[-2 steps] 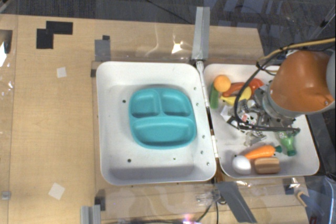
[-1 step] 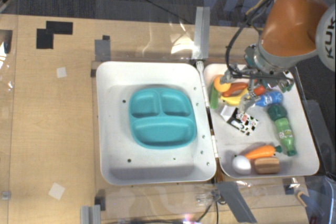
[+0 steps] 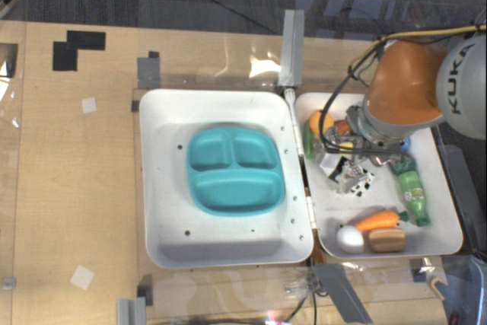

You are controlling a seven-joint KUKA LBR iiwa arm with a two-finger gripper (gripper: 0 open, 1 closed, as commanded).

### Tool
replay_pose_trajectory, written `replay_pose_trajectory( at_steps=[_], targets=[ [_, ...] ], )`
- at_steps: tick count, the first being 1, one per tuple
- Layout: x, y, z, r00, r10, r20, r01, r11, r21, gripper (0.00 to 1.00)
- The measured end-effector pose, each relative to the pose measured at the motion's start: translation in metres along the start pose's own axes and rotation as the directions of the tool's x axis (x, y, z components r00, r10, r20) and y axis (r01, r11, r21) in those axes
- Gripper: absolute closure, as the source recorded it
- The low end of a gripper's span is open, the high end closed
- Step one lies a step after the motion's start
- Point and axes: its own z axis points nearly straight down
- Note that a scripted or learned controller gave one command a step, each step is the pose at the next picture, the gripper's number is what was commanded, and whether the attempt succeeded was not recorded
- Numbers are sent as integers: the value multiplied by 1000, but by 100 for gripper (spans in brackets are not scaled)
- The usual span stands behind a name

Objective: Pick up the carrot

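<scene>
The small orange carrot with a green stem end (image 3: 380,221) lay on its side in the right shallow white bin (image 3: 449,232) — just above a brown bread-like piece (image 3: 386,240). The two-finger gripper (image 3: 351,177) hung above it and apart — whether it was spread or closed could not be told.

We see an orange carrot with a green top (image 3: 378,221) in the right white bin (image 3: 449,228). Our gripper (image 3: 351,177) hangs above it, apart.

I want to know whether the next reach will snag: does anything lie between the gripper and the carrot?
Nothing visible does. The gripper is over bare floor of the right bin, and the carrot lies nearer the front edge, with bare floor between. An egg and a brown block sit right beside the carrot.
</scene>
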Motion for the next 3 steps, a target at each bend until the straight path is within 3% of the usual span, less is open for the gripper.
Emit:
replay_pose_trajectory(
  at_steps=[1, 2, 3],
  targets=[
    [-47, -26, 5, 995, 95, 11, -95, 995, 4, 0],
    [-63, -39, 9, 935, 354, -12, -354, 935, -5, 0],
    [-69, -41, -7, 935, 354, 17, -354, 935, -2, 100]
  ],
)
